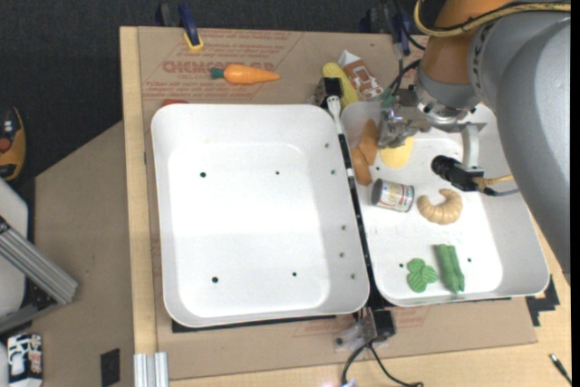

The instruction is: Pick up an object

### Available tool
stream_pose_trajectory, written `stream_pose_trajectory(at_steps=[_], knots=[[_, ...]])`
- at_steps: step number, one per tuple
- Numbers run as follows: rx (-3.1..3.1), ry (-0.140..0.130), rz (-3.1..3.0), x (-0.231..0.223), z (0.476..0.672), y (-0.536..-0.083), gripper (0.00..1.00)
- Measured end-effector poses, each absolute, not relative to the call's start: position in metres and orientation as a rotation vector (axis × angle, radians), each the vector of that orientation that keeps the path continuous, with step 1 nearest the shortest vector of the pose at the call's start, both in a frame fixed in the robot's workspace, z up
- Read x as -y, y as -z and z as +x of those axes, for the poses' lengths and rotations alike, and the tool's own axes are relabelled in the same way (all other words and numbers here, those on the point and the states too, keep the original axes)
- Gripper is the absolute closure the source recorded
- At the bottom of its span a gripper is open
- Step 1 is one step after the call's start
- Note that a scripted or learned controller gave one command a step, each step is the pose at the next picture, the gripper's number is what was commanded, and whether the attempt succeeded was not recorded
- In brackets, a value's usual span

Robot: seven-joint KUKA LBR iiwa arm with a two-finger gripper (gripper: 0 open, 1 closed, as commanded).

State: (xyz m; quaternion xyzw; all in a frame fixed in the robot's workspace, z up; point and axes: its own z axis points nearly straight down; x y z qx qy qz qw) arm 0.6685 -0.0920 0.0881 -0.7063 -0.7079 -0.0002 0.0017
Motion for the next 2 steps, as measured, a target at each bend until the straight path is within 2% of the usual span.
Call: stream_pose_trajectory(at_steps=[1, 2], knots=[[2.217, -0.004, -2.222, 0.1115, 0.6397, -0.085, 1.0], [2.221, -0.002, -2.221, 0.1104, 0.6408, -0.085, 0.0]])
